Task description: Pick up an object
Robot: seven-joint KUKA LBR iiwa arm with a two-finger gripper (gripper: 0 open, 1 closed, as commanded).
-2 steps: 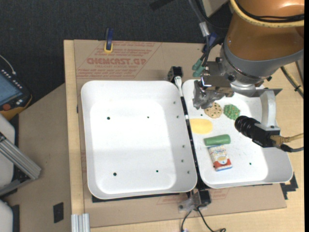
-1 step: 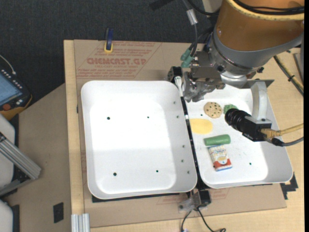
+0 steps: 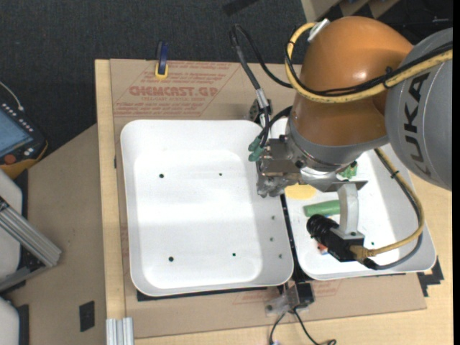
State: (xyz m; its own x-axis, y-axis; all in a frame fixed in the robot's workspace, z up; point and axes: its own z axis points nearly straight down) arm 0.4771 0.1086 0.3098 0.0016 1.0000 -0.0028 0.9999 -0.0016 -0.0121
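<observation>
My gripper (image 3: 270,182) hangs over the ridge between the two bins, its grey body just under the orange wrist band. The right bin (image 3: 410,225) holds a yellow piece (image 3: 302,191) right beside the gripper. A green cylinder (image 3: 321,208) lies just below that, and another green piece (image 3: 350,169) peeks out from under the arm. A small dark green bit (image 3: 254,148) shows at the gripper's upper left, and I cannot tell whether it is held. The arm hides much of the right bin.
The left bin (image 3: 136,192) is a white tray on a cardboard sheet (image 3: 172,85). A black connector with cable (image 3: 334,239) hangs from the arm over the right bin. A blue clip (image 3: 163,57) sits at the cardboard's far edge.
</observation>
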